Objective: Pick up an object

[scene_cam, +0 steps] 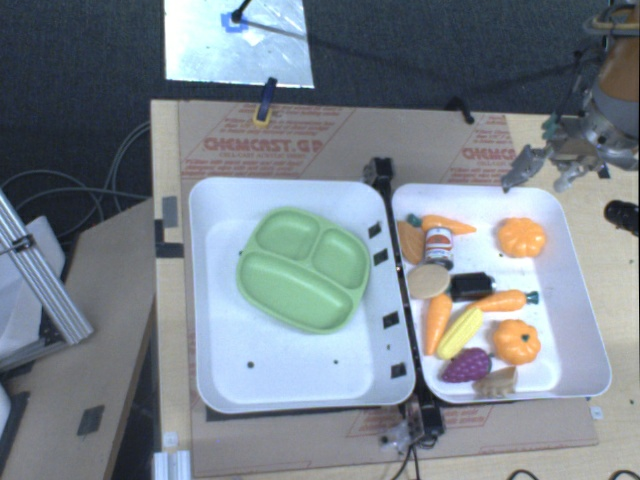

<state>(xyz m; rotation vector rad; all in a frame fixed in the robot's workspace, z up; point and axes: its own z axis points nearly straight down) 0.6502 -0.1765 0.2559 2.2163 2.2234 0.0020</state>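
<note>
Camera view: the tool [545, 170], fingers spread apart and holding nothing, hangs just beyond the far rim of the right bin [580, 268]. The nearest object, an orange pumpkin [522, 236], lies inside that bin, just nearward and slightly left of the tool; being round, it offers no long axis.

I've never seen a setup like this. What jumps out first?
The green divided plate lying alone in the left bin catches the eye. The right bin is crowded with toy food, including two orange pumpkins. The claw hangs open above that bin's far edge.
</note>
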